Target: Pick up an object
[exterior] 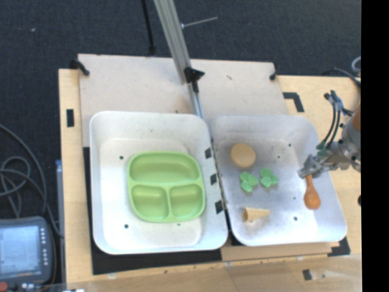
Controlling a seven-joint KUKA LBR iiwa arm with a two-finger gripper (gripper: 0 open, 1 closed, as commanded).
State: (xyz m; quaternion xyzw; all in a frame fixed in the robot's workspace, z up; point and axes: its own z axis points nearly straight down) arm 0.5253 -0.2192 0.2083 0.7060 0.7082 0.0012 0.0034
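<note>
Nearest the camera, at the lower left corner, sits a grey control pendant (23,251) with cables trailing off the bench (70,272). Two white bins rest side by side on that bench. Inside the left bin (103,132) lies a green divided plate (165,186) with three compartments. Within the right bin (322,224) are a round tan bun (242,155), two small green pieces (257,180) just below it, and an ice-cream cone (255,214) lying on its side nearer the front. An orange wooden spoon (311,193) lies by the bin's right wall, bowl toward the front. Directly over its handle end hangs the gripper (314,166), reaching in from the right; whether its fingers are spread or closed on the handle cannot be told.
</note>
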